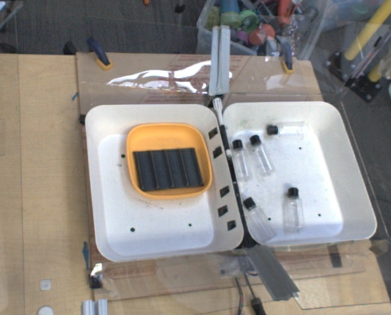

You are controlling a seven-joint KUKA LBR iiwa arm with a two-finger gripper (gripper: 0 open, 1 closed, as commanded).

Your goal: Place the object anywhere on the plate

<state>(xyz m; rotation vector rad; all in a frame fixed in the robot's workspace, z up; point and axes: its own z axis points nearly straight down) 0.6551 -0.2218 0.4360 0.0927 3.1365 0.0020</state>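
Note:
An orange, rounded-square plate (164, 131) lies in the left white bin (117, 235), towards its back. A black ridged rectangular block (168, 168) rests flat on the plate and covers most of its floor. In the right white bin (340, 176) lie several small clear vials with black caps: two (260, 153) side by side near the bin's left wall, one (292, 206) in the middle front, one (256, 214) at the front left and one (282, 130) near the back.
A row of black clips (223, 176) runs along the seam between the two bins. A metal bar (220, 58) stands behind the seam. A clear box of coloured toys (261, 12) sits beyond the bench. Wooden bench surface (31, 176) stretches to the left.

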